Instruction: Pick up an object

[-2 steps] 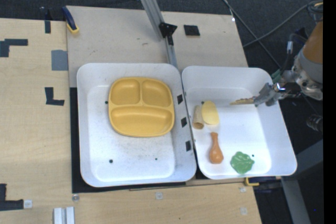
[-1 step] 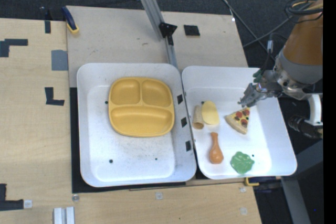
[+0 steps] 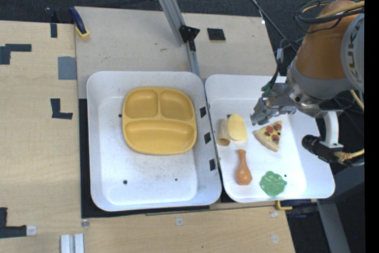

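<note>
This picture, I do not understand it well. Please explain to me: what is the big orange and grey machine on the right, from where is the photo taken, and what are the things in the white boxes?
The machine is a robot arm, and the dark part at its end is its gripper, a two-finger hand. The camera looks down at a slant from above the bench.

Two shallow white bins sit side by side. The left bin holds a yellow divided plate. The right bin holds toy food: a pizza slice, a yellow piece beside a beige roll, a drumstick and a green piece.

The gripper hangs over the right bin near the pizza slice. I see nothing between its fingers.
</note>
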You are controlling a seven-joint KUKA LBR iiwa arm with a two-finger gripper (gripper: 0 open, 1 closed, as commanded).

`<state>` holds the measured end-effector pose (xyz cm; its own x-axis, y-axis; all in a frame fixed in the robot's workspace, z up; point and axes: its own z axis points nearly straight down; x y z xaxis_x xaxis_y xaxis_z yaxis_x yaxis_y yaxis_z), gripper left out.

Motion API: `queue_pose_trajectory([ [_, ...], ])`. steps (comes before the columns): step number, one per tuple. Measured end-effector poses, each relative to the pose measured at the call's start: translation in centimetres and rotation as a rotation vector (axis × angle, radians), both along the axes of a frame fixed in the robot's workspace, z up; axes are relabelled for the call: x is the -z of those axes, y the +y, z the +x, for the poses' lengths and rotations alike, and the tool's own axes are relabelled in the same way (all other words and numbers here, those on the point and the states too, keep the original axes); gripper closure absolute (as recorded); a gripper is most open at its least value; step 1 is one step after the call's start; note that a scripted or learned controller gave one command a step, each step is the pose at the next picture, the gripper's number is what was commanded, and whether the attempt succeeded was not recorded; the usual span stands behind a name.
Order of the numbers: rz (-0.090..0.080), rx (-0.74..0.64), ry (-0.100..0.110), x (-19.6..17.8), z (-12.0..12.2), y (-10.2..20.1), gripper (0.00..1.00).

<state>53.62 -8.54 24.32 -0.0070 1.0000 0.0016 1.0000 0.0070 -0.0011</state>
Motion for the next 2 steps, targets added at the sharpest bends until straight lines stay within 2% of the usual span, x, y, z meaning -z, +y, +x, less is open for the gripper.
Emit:
queue_pose_trajectory([
  [1,-0.001,0.002,0.002,1.3,-0.4,4.7,1.00],
  [2,0.000,0.001,0.002,0.7,-1.4,9.3,1.00],
])
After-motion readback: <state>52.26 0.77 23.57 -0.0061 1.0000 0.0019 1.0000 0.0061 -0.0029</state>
